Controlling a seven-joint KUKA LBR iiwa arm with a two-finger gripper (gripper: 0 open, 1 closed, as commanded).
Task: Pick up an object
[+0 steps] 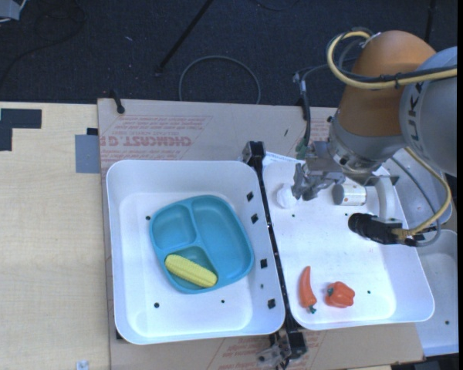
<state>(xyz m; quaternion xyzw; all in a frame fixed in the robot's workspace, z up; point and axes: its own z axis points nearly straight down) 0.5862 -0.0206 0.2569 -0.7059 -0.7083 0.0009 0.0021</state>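
The arm is at the approach step: the gripper [309, 187] hangs over the far left part of the right bin [370, 314], just beside a small white object [284, 197]; whether it is wide or narrow cannot be told. Nothing is seen held. Candidate objects: a carrot [306, 287] and a red pepper [339, 294] near the bin's front, well apart from the gripper; a corn cob [190, 270] on the blue tray [208, 222] in the left bin [131, 314]. Next move likely calls for centring over one object, then descending. Inverted red print on the cardboard [150, 140] is not clearly legible.
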